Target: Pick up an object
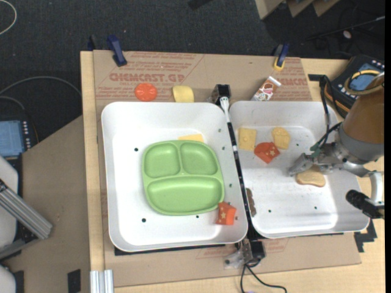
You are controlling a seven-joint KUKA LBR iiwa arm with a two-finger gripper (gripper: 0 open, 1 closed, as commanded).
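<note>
Here your claw (307,163) hangs low in the right bin (287,221); the tan cookie-like piece (311,178) lies just below it, long axis crosswise; finger state unclear.

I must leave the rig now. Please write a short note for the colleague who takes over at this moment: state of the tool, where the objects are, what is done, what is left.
Tool: low in the right bin, just above the tan piece; grasp not visible.
Right bin: tan piece, red piece, two yellow pieces.
Left bin: green divided plate, small orange piece.
Done: nothing visibly lifted.
Left: pick up one object.
</note>
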